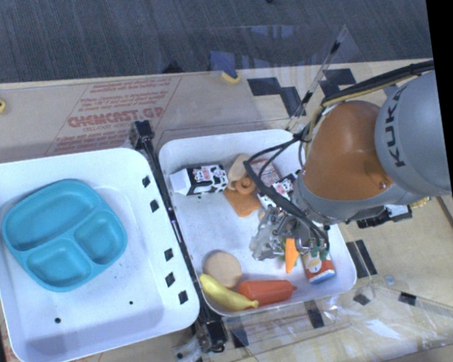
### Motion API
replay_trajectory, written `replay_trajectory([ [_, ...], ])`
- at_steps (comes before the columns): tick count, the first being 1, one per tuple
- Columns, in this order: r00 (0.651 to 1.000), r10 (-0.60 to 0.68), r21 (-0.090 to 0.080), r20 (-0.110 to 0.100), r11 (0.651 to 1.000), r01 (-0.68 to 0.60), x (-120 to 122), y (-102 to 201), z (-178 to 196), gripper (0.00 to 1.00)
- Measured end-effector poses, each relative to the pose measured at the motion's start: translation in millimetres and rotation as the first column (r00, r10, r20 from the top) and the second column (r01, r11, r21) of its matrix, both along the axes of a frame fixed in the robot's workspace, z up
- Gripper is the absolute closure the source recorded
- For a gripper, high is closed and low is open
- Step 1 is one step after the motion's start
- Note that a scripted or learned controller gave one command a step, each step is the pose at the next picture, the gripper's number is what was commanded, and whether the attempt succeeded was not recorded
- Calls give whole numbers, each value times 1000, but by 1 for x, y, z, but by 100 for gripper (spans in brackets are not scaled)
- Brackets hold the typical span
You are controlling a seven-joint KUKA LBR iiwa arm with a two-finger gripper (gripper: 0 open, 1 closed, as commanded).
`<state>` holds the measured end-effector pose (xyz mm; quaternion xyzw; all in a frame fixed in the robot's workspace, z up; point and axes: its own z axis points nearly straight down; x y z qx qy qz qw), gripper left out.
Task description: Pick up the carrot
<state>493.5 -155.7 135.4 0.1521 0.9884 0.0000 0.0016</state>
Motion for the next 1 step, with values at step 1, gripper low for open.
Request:
replay_trajectory([
  [1, 995, 102, 1, 2, 995, -102, 10, 47, 8, 100],
])
